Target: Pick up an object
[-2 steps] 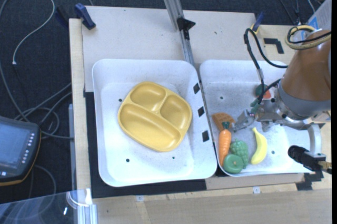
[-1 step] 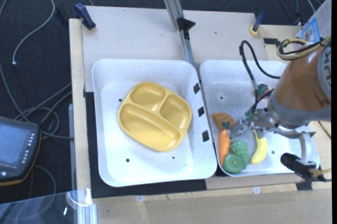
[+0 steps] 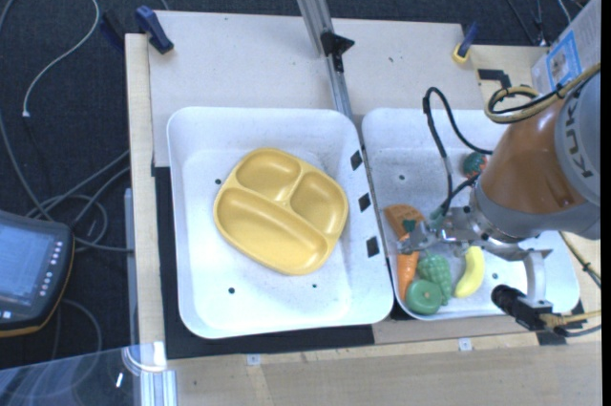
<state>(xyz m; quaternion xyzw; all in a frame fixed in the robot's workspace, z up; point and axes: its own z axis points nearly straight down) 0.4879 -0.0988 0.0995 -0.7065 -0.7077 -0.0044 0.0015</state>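
Observation:
The right bin (image 3: 401,141) holds a cluster of toy foods near its front left corner. An orange piece (image 3: 399,219) lies at the left, with a carrot (image 3: 407,271) below it. A knobbly green piece (image 3: 436,268) sits above a round green one (image 3: 424,297), and a yellow banana (image 3: 470,271) lies to their right. A small teal item (image 3: 473,163) shows farther back beside the arm. My gripper (image 3: 447,227) hangs low over the cluster, just above the knobbly green piece and between the orange piece and the banana. The wrist hides its tips.
A yellow divided plate (image 3: 280,208) lies in the middle of the left bin (image 3: 191,203). A metal pole (image 3: 320,22) slants over the back of the bench. Black cable (image 3: 434,122) loops over the right bin. Clamps mark the bench's back corners.

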